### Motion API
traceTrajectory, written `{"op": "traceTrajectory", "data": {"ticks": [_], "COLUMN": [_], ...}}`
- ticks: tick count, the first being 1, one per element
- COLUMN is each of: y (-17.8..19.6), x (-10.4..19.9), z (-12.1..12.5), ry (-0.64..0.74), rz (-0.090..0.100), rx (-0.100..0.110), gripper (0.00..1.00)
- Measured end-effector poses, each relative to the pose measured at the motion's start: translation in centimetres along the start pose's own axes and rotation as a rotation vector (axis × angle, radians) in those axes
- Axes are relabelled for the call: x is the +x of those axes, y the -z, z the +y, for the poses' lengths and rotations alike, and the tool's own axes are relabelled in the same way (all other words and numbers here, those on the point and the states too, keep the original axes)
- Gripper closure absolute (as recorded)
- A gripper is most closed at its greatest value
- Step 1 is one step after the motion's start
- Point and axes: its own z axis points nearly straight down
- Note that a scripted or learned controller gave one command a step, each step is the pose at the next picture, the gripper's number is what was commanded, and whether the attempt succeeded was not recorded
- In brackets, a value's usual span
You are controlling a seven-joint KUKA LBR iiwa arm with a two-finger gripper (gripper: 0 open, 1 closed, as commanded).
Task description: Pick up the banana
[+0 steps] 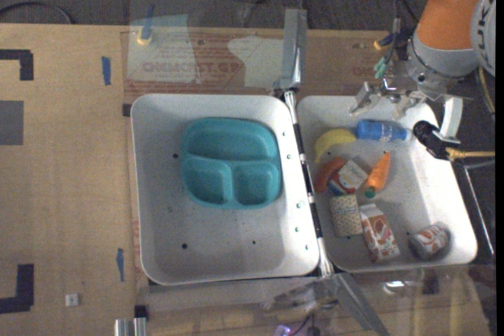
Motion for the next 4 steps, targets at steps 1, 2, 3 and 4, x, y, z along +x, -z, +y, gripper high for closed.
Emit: {"op": "traceTrajectory", "data": {"ticks": [1,2,3,4], "y": [-11.4,-12.5,-5.9,-10.5], "x": [2.1,0.4,-0.7,0.7], "z": [2.1,-1.2,-3.0,-3.5], "ry": [0.014,0.005,-0.023,0.061], "rz": [-0.001,-0.001,-0.001,-0.005], "rx": [-0.002,-0.009,-0.003,-0.036], "gripper": [0.00,0.00,0.00,0.00]}}
